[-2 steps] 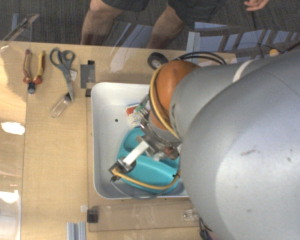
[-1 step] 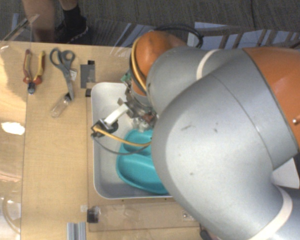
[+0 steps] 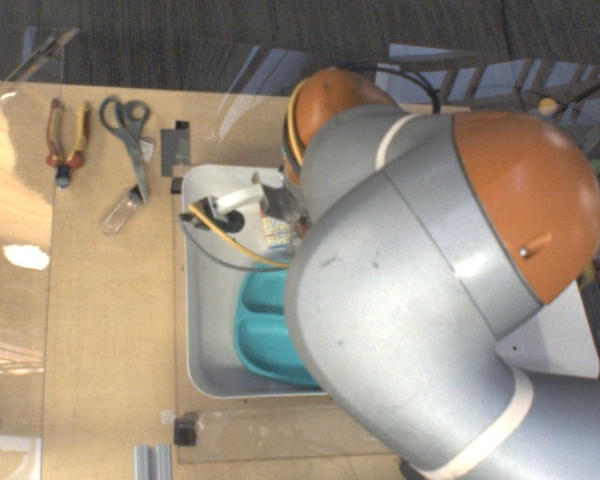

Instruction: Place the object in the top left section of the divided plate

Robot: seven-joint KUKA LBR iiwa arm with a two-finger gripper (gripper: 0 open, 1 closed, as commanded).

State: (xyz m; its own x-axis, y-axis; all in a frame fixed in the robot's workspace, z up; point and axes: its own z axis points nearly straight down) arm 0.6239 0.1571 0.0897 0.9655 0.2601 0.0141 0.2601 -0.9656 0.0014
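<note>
The grey arm (image 3: 420, 298) enters from the right and covers most of the right half of the view, with orange sections at its joints. Its bulk lies over the right part of the white bin (image 3: 205, 353), which sits on the wooden counter (image 3: 100, 328).

The pincer (image 3: 280, 208) is at the far end of the bin, low over the bin's interior. Its body is a cluster of grey and white parts, with a white piece and a black piece (image 3: 225, 213) projecting to the left and a yellow cable (image 3: 242, 251) looping beneath them. The fingers are too cluttered and too much hidden by the arm for me to tell whether the pincer is open or closed, or whether anything sits between them.

The divided plate (image 3: 265, 333) is teal and lies in the near half of the bin, close to the bin's right part. Only its left portion shows; a ridge separates a far section from a near section. The remainder passes under the arm. A small pale item with printed markings (image 3: 276, 233) sits just beside the pincer, beyond the plate's far edge. Whether it is the task's object, a part of the pincer, or resting on the bin floor cannot be determined.

On the counter to the far left lie red-handled pliers (image 3: 64, 138), grey-handled scissors (image 3: 130, 138), a small clear item (image 3: 122, 211) and a dark block (image 3: 176, 148).
</note>
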